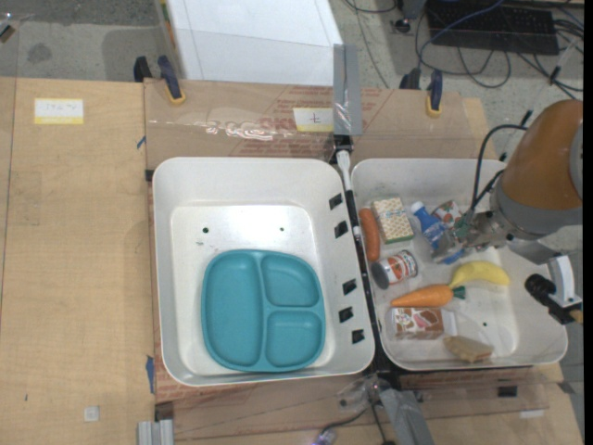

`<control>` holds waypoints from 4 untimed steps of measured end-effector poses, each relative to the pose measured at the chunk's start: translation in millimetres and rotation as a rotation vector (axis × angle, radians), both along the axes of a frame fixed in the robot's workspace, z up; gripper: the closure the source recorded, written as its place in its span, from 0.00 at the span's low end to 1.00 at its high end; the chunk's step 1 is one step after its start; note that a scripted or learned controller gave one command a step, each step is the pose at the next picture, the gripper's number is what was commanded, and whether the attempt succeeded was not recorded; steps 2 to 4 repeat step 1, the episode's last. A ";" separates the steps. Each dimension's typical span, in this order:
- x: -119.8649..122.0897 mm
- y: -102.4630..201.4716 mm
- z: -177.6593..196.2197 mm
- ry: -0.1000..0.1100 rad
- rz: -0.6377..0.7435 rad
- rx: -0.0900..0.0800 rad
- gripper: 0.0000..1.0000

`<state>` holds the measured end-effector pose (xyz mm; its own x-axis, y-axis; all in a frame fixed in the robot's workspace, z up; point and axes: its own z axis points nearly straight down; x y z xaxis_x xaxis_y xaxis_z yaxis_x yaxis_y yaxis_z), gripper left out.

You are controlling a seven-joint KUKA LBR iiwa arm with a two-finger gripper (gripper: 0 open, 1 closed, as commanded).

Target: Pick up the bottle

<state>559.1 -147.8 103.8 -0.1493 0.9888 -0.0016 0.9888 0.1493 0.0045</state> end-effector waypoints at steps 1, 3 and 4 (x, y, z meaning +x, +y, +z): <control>-9.4 73.4 102.2 0.003 0.004 0.001 1.00; -9.4 73.4 102.2 0.003 0.004 0.001 1.00; -9.4 73.4 102.2 0.003 0.004 0.001 1.00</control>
